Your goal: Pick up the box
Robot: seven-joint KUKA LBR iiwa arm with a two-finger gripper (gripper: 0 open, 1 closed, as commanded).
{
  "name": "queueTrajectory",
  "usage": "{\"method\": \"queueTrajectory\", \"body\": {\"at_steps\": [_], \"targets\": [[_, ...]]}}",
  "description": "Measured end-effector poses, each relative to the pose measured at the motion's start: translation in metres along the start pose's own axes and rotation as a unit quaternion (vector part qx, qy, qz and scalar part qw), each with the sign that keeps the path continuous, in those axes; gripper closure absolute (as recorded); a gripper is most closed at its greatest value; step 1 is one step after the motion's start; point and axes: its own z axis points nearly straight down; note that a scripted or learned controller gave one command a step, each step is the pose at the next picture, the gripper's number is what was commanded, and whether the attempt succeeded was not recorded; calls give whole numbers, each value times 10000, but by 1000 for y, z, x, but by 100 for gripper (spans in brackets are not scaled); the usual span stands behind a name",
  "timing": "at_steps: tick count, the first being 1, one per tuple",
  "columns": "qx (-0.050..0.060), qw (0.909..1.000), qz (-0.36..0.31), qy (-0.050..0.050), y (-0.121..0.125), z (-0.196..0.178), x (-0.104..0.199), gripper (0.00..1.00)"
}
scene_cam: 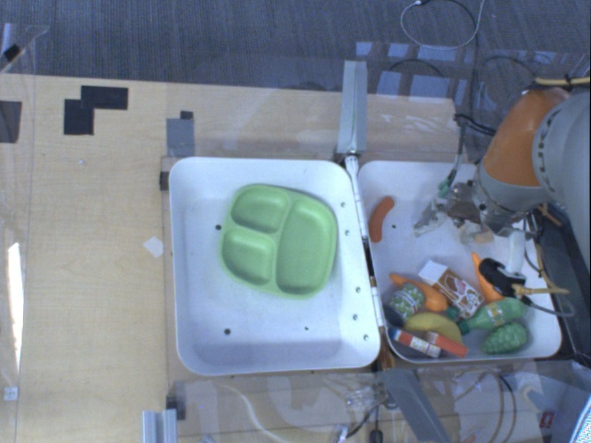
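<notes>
My gripper (441, 209) hangs over the right bin (406, 178), fingers spread, holding nothing. The box (462, 293) lies apart, nearer the bin's front wall.

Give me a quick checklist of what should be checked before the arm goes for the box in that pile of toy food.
1. Small brown and white box in view in the right white bin: ok.
2. Box top uncovered: ok.
3. Room around box: not ok; orange carrot and yellow banana crowd it.
4. Gripper above box: not ok; it hangs further back in the bin.
5. Gripper holding nothing: cannot tell.
6. Green divided plate out of the way, left bin: ok.
</notes>
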Motion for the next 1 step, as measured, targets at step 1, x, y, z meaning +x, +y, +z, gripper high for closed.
{"method": "queueTrajectory", "body": {"at_steps": [1], "targets": [[9,9996,271,-47,59,3,12,0]]}}
